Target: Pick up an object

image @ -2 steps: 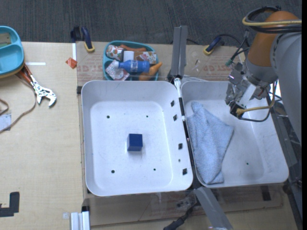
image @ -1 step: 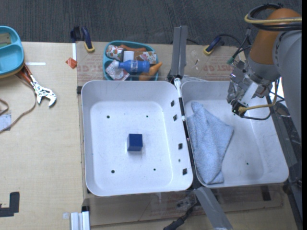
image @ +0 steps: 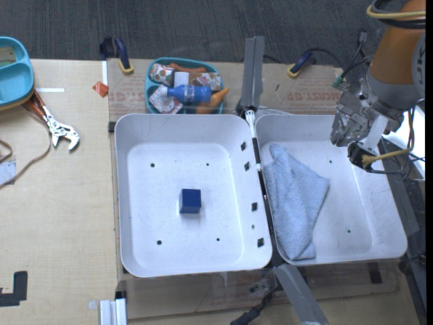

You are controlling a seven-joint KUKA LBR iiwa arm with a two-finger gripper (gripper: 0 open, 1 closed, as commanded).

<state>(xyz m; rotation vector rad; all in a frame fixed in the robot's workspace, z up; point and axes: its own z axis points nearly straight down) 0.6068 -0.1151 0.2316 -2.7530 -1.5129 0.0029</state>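
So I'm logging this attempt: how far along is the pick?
Nothing looks picked yet. The blue block lies in the left bin and the grey cloth in the right bin. The tool hangs above the right bin's far edge. Descent, grasp and lift remain.

Grey arm (image: 379, 107), orange band, black cable at wrist.

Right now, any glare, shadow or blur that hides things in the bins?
Camera view: even lighting, soft shadows; the blue block in the left bin and grey cloth in the right bin are sharp; bright glare beside the gripper at the right edge.
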